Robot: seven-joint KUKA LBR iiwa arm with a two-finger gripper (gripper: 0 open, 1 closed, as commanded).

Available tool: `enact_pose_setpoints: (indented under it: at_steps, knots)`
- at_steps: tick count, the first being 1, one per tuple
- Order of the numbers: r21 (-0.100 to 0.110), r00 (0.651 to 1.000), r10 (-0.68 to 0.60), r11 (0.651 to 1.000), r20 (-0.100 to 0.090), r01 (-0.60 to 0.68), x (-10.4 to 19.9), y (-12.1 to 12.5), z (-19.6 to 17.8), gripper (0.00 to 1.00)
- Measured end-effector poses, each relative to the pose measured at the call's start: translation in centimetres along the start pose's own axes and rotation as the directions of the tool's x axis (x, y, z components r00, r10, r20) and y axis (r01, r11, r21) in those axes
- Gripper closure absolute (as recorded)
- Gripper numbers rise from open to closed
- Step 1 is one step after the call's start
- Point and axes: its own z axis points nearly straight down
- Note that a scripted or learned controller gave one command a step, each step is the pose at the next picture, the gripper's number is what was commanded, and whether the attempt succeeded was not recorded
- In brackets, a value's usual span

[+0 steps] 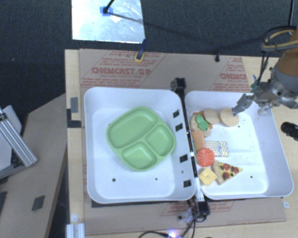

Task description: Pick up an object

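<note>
You see on the left the left bin (97, 133), smooth white plastic with rounded corners, and in its middle a pale green plate (140, 138) with three shallow compartments, matte and rounded. In the right bin (268, 152) the toy food lies along the left wall: a green leafy piece (203, 123), a round tan disc (211, 116), an orange sausage shape (198, 139), a speckled flat card (216, 147), a red round slice (205, 157), a yellow cube (207, 176) and a pizza wedge (228, 172) near the front edge. They look like hard, smooth plastic. A second tan disc (229, 119) lies near the back edge, and the gripper (238, 108) is just at it, low over the bin. Whether it is apart or together you cannot tell from here. I judge the task not done: nothing is lifted, and the grasp and the raise are left.
</note>
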Motion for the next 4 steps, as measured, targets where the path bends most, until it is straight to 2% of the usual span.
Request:
enact_pose_setpoints:
  at_steps: [1,2,3,4]
  knots:
    - [-0.013,1.000,-0.003,1.000,0.002,0.003,0.0,0.3,-0.9,0.00]
    - [-0.010,1.000,-0.006,1.000,0.002,0.006,0.2,1.0,5.1,0.00]
    - [-0.010,1.000,-0.006,1.000,0.001,0.006,0.9,0.8,9.5,0.00]
    - [-0.012,1.000,-0.007,1.000,0.002,0.007,0.9,0.9,11.2,0.00]
